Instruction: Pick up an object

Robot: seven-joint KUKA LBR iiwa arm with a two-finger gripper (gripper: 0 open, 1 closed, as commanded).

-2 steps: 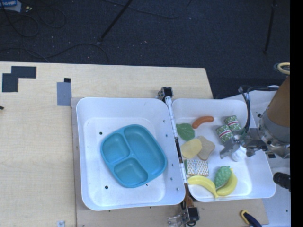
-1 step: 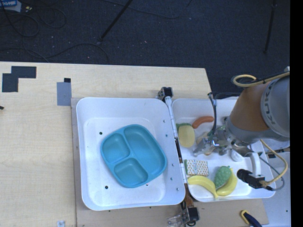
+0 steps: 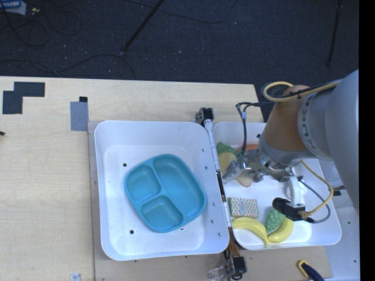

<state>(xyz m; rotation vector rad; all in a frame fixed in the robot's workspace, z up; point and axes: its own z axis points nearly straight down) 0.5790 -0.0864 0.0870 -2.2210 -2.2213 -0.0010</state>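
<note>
Robot lab, wooden bench [image 3: 47,174], two white bins [image 3: 99,186], loose cables on dark carpet [image 3: 176,28]

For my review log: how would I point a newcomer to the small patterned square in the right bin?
Start at the right white bin, the one the grey arm reaches into. Near its front, just above the yellow banana and left of a green item, lies the patterned square. It is flat, pale and speckled with small dots, unlike its curved, plain-coloured neighbours.

Even overhead light, soft shadows; my white bins [image 3: 102,157] glare slightly; floor [image 3: 117,28] dim, whole frame mildly blurred.
</note>
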